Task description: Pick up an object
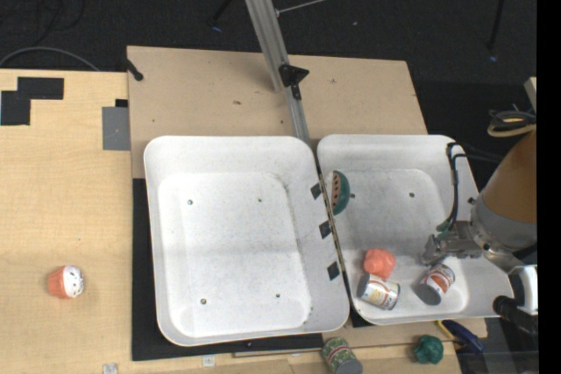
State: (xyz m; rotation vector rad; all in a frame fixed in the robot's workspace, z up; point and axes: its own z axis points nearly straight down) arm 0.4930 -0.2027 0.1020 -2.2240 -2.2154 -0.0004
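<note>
Hovering at the right bin's [394, 155] near-right corner, the claw [445, 247] is hanging just above a small tipped can [435, 283]; grip state unclear. Probably light, rigid, slippery — clamp across its sides.

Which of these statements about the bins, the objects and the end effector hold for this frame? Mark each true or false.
1. The end effector is over the right bin. True.
2. The pink lump lies in the left bin. False: it lies in the right bin.
3. Two small cans lie in the right bin, near its front edge. True.
4. The orange and white ball sits in the right bin. False: it rests on the wooden surface left of both bins.
5. A green object lies outside the bins, in front of the right one. True.
</note>
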